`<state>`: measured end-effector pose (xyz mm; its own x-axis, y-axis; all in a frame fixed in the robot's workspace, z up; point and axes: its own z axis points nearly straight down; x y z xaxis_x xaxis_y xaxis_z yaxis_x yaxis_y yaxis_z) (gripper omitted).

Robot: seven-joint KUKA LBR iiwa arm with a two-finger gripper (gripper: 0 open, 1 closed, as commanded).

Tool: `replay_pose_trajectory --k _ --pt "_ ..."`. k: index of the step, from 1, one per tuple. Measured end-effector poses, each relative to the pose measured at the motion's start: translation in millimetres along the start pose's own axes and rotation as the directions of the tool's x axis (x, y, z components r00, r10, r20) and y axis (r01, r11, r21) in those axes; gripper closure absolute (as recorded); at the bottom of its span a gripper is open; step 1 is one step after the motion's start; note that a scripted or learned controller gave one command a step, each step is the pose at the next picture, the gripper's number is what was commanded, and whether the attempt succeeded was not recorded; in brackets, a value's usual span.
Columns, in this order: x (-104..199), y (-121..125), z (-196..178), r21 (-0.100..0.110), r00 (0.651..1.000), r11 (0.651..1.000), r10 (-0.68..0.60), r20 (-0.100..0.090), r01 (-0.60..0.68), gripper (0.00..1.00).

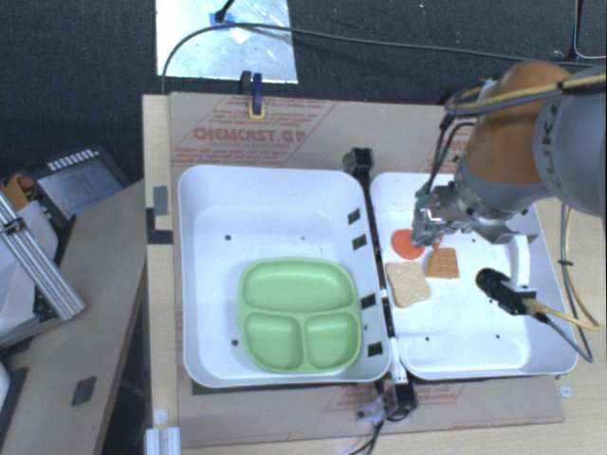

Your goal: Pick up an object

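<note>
Pale green on the three-compartment tray point(299, 313), white on both bins (left bin point(237, 207), right bin point(465, 341)), red-orange on the round disc point(406, 245), pale tan on the bread slice point(408, 283), orange-brown on the square cracker point(442, 263), red lettering on the cardboard point(379, 126).

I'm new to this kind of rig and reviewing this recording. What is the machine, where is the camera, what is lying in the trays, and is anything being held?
There is one picture, taken by a camera fixed above the bench and looking down at a slant. The grey and orange machine is a robot arm reaching in from the right. Its grasping end, the gripper, is over the right bin, close above a red disc. Next to the disc lie an orange square piece and a pale bread-shaped piece. The left bin holds a green divided plate. All three small pieces appear to rest on the bin floor. This angle does not show whether the gripper is open or shut.
</note>
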<state>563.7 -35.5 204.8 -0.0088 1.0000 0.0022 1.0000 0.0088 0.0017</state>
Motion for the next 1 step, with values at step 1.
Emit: replay_pose_trajectory --k 1 --pt "56.8 2.6 -14.3 -0.001 1.0 1.0 -0.002 0.0 0.002 1.0"
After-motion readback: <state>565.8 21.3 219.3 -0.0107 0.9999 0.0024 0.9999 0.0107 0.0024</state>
